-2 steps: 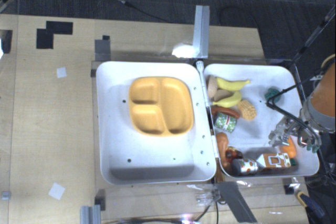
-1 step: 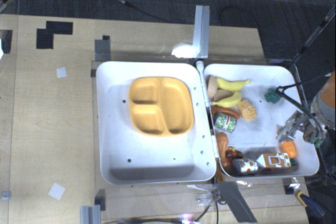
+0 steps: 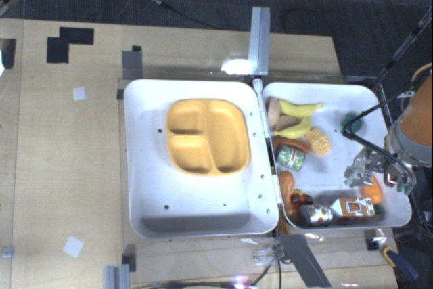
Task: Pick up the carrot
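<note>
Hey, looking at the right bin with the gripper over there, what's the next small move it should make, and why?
Probably a short descent. The gripper sits in the right bin directly above the carrot, an orange piece at its tip near the bottom right corner. I can't tell how the jaws stand, so check that first.

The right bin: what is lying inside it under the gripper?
Under the gripper, in the right bin, an orange piece, likely the carrot, shows beside a carton. The gripper covers the piece's upper part, so its full shape is hidden.
</note>
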`<move>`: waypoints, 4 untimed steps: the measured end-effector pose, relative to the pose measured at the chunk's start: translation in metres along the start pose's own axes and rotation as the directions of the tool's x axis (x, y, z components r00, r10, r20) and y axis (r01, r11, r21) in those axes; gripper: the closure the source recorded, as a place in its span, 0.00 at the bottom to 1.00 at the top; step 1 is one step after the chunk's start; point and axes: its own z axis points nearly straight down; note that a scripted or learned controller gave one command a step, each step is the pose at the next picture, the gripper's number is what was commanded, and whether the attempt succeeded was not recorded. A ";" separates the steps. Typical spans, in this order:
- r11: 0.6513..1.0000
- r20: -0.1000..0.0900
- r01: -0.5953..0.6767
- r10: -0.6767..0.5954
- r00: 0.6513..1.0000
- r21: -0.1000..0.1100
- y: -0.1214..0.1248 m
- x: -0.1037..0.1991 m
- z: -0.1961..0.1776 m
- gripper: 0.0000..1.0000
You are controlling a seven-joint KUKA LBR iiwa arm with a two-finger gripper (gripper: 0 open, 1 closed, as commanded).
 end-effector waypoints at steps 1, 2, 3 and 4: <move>0.995 0.003 -0.099 0.099 0.995 0.000 -0.001 -0.001 -0.017 1.00; 1.000 -0.003 0.020 -0.020 1.000 0.000 -0.012 -0.002 0.039 1.00; 0.992 0.003 -0.128 0.128 0.992 0.000 0.007 0.002 -0.007 1.00; 0.928 0.002 -0.373 0.373 0.928 0.000 0.013 0.004 -0.016 1.00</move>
